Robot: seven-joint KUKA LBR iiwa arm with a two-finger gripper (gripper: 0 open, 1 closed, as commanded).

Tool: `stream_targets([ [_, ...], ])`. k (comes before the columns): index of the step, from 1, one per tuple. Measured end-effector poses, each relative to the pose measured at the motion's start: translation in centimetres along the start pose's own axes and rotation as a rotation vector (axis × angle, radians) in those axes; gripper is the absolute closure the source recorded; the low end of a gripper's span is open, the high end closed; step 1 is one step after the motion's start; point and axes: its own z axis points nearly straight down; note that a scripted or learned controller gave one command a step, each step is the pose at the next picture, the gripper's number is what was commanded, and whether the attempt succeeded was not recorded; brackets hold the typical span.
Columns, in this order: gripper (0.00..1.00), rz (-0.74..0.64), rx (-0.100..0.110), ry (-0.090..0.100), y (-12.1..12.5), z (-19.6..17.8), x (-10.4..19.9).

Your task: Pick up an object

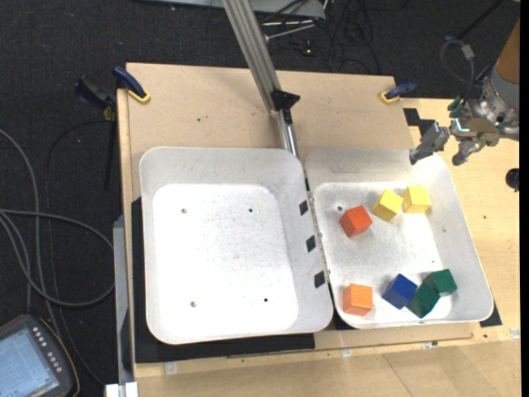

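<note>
The right bin [463,246] holds several small blocks. A red-orange block [355,220] lies near the bin's middle left, with two yellow blocks [387,206] [417,198] to its right. Along the front sit an orange block [358,298], a blue block [401,290] and two dark green blocks [426,298] [444,281]. My gripper [445,146] hangs above the bin's far right corner, beyond the yellow blocks. Its two fingers are spread apart with nothing between them.
The left bin [157,246] sits beside the right one on the wooden bench [207,106]. A metal pole [252,40] slants down to the bins' shared far edge. Clamps mark the bench's far corners. Cables lie on the dark floor to the left.
</note>
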Motion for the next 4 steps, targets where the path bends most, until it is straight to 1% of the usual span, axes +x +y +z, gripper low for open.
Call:
stream_targets([
  [1,0.0,-0.002,-0.004,-0.002,0.1,-0.3,0.0],
  [2,0.0,-0.002,0.0,0.0,0.0,5.4,1.1],
  [3,0.0,0.002,0.001,0.0,0.4,11.5,0.5],
  [4,0.0,0.0,-0.02,-0.007,0.4,14.9,-0.1],
])
